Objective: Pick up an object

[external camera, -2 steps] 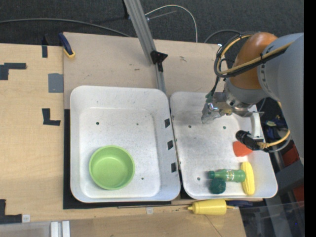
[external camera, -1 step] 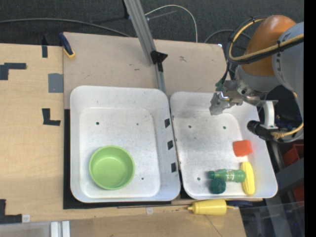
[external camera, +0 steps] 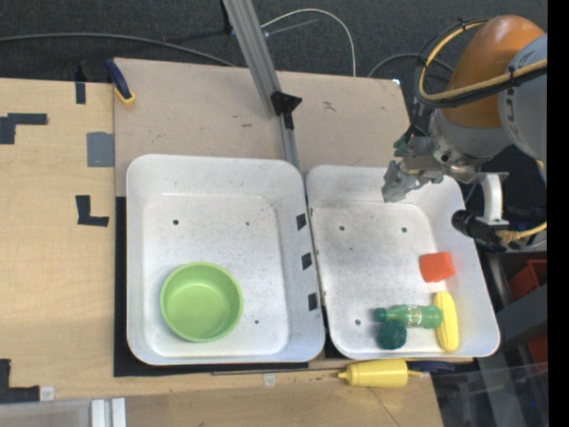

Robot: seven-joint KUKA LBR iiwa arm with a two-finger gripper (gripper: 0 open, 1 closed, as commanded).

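From up here I see my claw (external camera: 397, 185) hanging over the far edge of the right bin (external camera: 356, 265), and I cannot tell whether it is released or clenched; nothing shows in its grip. The things to pick lie at the near right corner of that bin: an orange block (external camera: 436, 267), a yellow banana-shaped piece (external camera: 446, 319) touching a green bottle (external camera: 404, 318). A green bowl (external camera: 202, 302) sits in the left bin (external camera: 213, 185), and a yellow bottle (external camera: 378, 374) lies on the desk (external camera: 196, 114) just outside the right bin's near rim.
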